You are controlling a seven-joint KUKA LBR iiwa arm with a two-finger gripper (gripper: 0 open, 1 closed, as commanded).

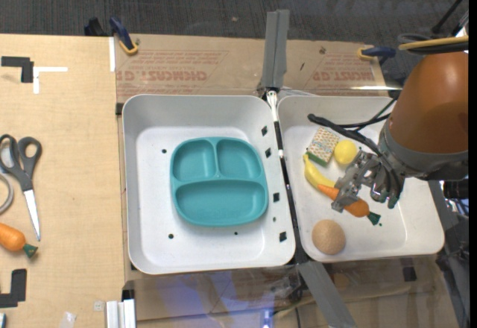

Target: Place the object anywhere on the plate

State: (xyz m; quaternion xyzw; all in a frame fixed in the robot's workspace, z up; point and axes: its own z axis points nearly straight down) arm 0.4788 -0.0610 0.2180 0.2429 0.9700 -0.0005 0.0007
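A teal divided plate (219, 181) lies in the middle of the left bin (141, 192). In the right bin (417, 233) several toy foods are grouped: a checkered block (323, 144), a yellow lemon (345, 152), a yellow banana (313, 170), an orange carrot with a green top (358, 208) and a tan ball (328, 236). My gripper (349, 198) reaches in from the right and hangs low over the carrot, right against it. The gripper's body hides part of the carrot, and whether it holds the carrot is unclear.
The divider between the two bins (282, 177) runs between the plate and the foods. On the wooden bench to the left lie scissors (22, 170) and another carrot (11, 238). Cables (350, 125) trail across the right bin's back.
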